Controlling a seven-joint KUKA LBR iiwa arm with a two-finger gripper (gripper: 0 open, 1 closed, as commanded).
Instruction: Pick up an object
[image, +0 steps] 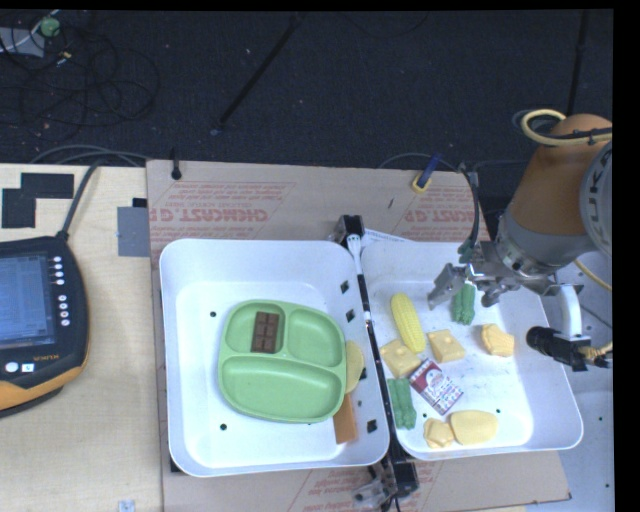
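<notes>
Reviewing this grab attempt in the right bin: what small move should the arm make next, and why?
Probably a short, slow lift straight up. The gripper sits over the right bin with a green piece between its fingers, so raising it would test whether the grasp holds. The corn cob and yellow blocks nearby lie apart from it.

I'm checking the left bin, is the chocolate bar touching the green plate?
Touching. The camera view shows the chocolate bar lying flat inside the upper left compartment of the green plate, resting on its floor.
</notes>
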